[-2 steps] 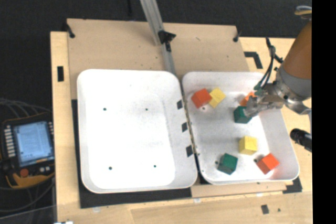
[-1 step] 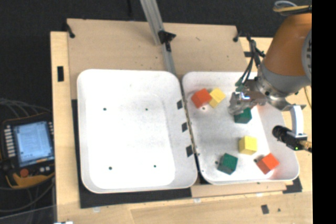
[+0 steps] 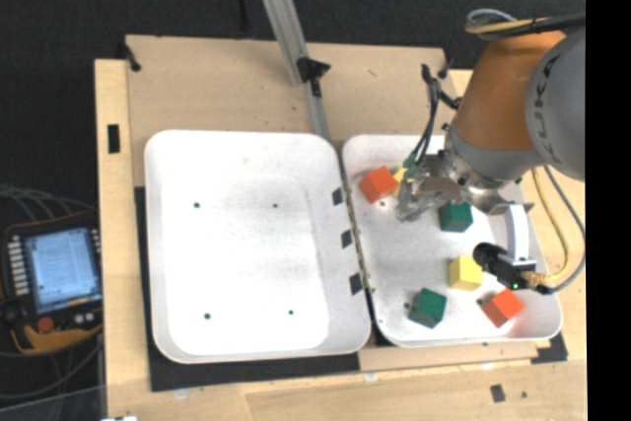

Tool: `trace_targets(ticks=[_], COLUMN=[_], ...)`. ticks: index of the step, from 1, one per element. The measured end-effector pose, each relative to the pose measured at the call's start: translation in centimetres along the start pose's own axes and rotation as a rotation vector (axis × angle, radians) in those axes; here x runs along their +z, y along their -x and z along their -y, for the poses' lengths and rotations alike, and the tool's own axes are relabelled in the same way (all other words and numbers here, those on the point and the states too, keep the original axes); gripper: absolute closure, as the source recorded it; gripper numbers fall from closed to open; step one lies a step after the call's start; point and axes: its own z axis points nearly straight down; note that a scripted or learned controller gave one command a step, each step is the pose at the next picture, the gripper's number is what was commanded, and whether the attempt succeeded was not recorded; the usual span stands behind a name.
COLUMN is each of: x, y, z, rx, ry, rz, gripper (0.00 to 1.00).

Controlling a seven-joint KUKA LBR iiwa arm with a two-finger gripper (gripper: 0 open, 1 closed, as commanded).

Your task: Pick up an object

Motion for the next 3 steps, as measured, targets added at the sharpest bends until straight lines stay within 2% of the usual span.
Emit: trace_targets(ticks=[2, 3], x=[0.3, -0.1], y=[-9.6, -14.1], z=[0.7, 0.2], rx=[-0.001, -0.002], ry=[-0.001, 0.0], rz=[-0.001, -0.002], gripper=[1.0, 1.0])
